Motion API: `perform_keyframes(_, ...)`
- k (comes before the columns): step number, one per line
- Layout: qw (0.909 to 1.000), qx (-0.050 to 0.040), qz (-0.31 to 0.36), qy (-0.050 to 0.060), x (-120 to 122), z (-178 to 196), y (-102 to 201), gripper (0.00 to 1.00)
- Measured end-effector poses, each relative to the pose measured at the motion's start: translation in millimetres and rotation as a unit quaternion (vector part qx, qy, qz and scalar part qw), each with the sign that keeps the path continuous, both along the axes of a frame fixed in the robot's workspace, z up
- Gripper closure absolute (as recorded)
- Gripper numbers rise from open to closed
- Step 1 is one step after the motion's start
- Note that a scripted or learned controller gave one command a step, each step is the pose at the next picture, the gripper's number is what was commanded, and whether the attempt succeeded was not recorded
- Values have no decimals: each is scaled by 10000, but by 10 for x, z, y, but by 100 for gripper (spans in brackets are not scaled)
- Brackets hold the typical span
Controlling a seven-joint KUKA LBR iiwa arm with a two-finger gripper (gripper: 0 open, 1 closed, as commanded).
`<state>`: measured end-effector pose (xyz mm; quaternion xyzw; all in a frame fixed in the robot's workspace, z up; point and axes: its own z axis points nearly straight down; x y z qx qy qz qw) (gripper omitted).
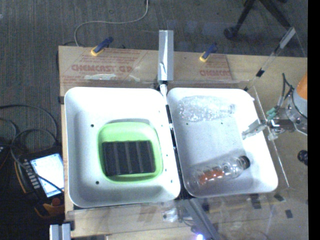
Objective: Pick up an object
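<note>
**Desk:** Camera view, from above the bench (70,64): where is your tool?

**Arm:** My tool (256,129) hangs over the right rim of the right bin (220,134), reaching in from the right. One pale finger (251,130) slants down toward the bin floor; whether the fingers are apart or together, I cannot tell. Nothing shows between them.

**Desk:** And the objects?

**Arm:** A clear bottle with a dark cap (222,172) lies on its side near the front wall of that bin (something reddish shows inside it). A crumpled clear plastic bottle (206,109) lies along the back wall. Both sit apart from my tool. In the left bin (85,109), a green tray with a dark ribbed insert (129,151) rests flat in the middle.
</note>
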<state>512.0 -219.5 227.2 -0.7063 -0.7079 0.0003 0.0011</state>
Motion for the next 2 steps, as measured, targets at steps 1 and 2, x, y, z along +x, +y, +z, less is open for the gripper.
perform_keyframes(1,10000,0,0,0,0,0,0,0)
perform_keyframes(2,9970,-5,772,-6,-280,-77,252,0)
